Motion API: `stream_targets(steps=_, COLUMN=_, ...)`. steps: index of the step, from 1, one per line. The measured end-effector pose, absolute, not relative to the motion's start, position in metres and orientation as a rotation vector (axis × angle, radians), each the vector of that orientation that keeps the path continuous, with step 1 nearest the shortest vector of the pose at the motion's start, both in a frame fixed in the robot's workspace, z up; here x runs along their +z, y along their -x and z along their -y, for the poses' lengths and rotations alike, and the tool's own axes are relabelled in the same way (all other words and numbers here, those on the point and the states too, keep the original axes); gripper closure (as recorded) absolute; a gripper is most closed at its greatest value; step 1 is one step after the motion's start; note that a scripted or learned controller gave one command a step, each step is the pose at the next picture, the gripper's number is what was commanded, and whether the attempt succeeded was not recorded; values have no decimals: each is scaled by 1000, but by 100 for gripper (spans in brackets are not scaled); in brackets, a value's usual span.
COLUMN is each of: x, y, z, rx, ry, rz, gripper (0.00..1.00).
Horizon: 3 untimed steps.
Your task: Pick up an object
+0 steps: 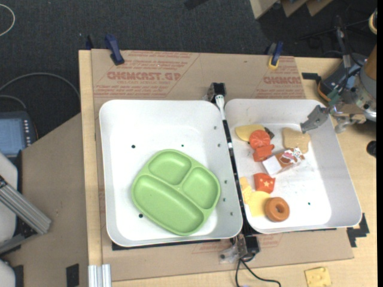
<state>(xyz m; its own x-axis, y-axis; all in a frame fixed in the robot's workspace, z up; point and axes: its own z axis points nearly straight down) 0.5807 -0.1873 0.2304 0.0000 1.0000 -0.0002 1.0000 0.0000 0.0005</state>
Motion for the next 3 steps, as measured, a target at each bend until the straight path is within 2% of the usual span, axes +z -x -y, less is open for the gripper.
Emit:
stream_targets(steps=1, x=80, y=-630, z=125, rx=3, ry=-2221, rz=-2234, gripper=0)
stream_targets(steps=2, x=85, y=-579, z=113, rx=-3, ry=-2226, rz=-2222, gripper=0)
stream_targets(steps=3, x=85, y=-559, z=100, rx=-1, ry=-2223, rz=-2222, gripper=0)
